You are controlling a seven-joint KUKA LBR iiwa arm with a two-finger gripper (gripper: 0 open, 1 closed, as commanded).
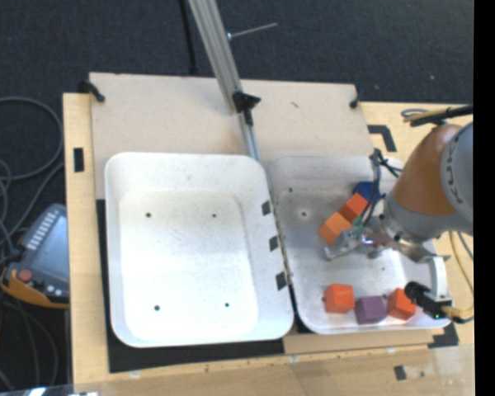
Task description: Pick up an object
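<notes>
My gripper (352, 242) is down in the right bin (301, 180), just below and in front of an elongated orange block (343, 219). A blue block (364, 193) lies right behind that orange block, partly covered by the arm. Along the bin's front edge sit an orange cube (339, 298), a purple cube (370, 308) and an orange-red block (402, 304). The arm's orange band (425, 180) hides the bin's right side. Nothing can be seen held in the gripper.
The left bin (190, 246) lies beside the right one, with a shared wall between them. A slanted aluminium post (223, 56) rises behind the bins. Cables and a pendant (41, 254) lie off the bench at the left.
</notes>
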